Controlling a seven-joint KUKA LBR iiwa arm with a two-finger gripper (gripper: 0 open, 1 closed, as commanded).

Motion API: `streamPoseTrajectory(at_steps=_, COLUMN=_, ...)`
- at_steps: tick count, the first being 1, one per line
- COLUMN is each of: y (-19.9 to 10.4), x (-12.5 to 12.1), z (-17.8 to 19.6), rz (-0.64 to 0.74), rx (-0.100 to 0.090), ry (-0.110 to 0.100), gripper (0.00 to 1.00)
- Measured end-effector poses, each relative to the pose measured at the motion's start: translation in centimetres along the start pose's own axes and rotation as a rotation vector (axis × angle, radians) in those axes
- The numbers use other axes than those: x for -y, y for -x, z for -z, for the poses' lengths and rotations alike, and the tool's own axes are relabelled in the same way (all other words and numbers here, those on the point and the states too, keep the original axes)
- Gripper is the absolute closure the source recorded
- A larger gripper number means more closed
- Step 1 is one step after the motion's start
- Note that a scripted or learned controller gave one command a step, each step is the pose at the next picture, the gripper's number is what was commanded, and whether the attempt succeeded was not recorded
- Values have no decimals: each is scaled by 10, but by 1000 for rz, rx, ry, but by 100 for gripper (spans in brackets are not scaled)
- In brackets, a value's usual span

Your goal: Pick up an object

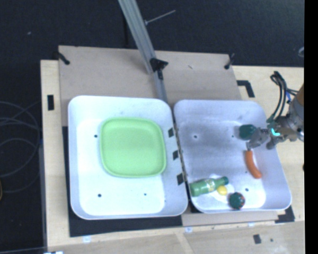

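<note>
Because the arm reaches in from the right, its tool (262,136) sits low over the upper right part of the right bin (212,120), close to that bin's right wall. At the tool's tip is a dark green round thing (247,131), perhaps a small ball, touching or very nearly touching the tool's end. Whether it is gripped or merely beside the tool I cannot tell, since the tip is small and blurred, and how far the tool is open is not visible either.

The things that could be picked all lie in the right bin, gathered toward its lower right. An orange sausage-shaped piece (253,164) lies just below the tool, tilted along the bin's right side. Along the bottom edge are a green bottle (207,186) lying on its side, a small yellow piece (222,191) just beside its neck, and a second dark green ball (236,199) near the bottom rim. They probably rest there because the bin floor slopes up at its walls and loose things settle against them.

The left bin (85,152) carries a pale green square plate (132,147), lying flat near its middle, well apart from the tool. Both bins stand side by side on the counter (201,67), and a grey pole (140,33) rises behind the seam between them.

My judgement is that the grasp is being tried on the upper green ball, and it is not yet lifted.
</note>
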State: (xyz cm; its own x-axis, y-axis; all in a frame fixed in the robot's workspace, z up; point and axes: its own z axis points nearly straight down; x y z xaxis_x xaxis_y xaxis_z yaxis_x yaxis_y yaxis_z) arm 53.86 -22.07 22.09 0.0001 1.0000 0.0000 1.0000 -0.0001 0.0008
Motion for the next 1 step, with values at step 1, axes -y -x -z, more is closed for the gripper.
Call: streamPoseTrajectory(at_steps=1, y=0, x=0, z=0, rz=0, rx=0, ry=0, gripper=0)
